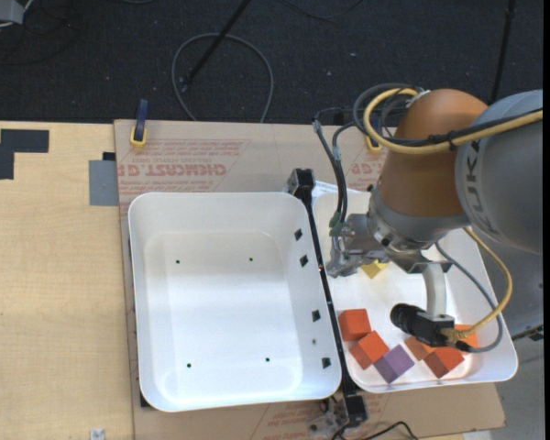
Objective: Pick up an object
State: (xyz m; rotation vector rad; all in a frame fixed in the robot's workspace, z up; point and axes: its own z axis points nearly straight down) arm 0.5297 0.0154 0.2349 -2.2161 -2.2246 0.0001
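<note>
Your grey arm with its orange band [435,163] hangs over the right shallow white bin [495,360]; gripper [348,255] low near the divider, opening: cannot tell. Small yellow block [374,269] just beside it. Orange cubes [354,324] and a purple block [394,363] lie nearer.

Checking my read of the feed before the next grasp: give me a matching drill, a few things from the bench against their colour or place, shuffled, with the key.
Things:
1. left bin
2. purple block
3. yellow block
4. clamp

Descriptions:
A. lies near the right bin's front edge, among orange blocks
B. sits on the cardboard's far left corner
C. peeks out just under the arm's wrist
D. white, with small dark dots on its floor

Pairs: 1-D, 2-A, 3-C, 4-B
</note>
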